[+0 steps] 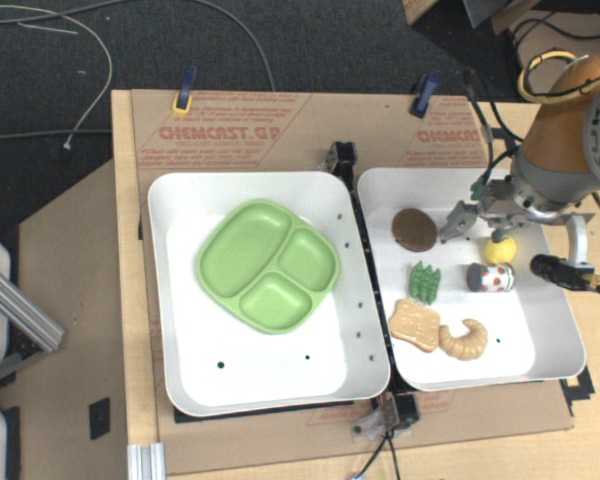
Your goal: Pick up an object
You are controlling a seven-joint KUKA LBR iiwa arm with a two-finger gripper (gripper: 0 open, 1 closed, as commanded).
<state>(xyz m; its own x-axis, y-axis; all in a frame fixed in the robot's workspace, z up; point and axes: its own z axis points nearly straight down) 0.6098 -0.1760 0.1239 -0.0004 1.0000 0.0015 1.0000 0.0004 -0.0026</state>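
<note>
Two white bins, toy food in the right one, arm hovering at its far edge.

The right bin (pixel 550 353) holds six small things: a brown round disc (pixel 414 229) at its far left, a green leafy piece (pixel 425 282) just below that, a tan toast slice (pixel 413 325) touching a croissant (pixel 466 338) near the front, a yellow ball (pixel 499 250) toward the far right, and a white-and-grey piece with red spots (pixel 490 278) just beneath the ball. The gripper (pixel 477 211) hangs over the bin's far side, between the disc and the ball, its fingers spread apart with nothing between them. The left bin (pixel 180 368) holds a green divided plate (pixel 267 265) with three compartments, lying tilted near the middle, nothing in any compartment. Both bins sit side by side on a cardboard sheet (pixel 130 168).
</note>
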